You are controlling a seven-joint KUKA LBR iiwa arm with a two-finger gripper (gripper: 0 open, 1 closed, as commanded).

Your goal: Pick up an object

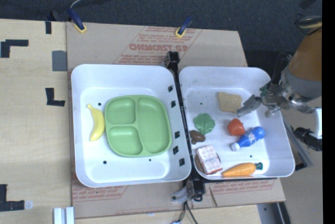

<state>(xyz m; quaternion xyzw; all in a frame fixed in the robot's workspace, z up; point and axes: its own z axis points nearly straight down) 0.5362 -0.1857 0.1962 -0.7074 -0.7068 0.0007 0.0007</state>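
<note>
The gripper [255, 104] hangs over the right bin [272, 163], just beside the tan bread slice [230, 102]; I cannot tell how its jaws stand. A red tomato [235, 126] lies near.

Both white bins [84, 113] look like smooth, faintly glossy plastic, and the green divided plate [139, 125] at 9 o'clock has a matt plastic sheen. The brown sheet [157, 47] under them looks like matt printed cardboard. The banana [96, 122], carrot [242, 169] and blue bottle [249, 138] toward 4 o'clock look like shiny toy plastic.
</note>
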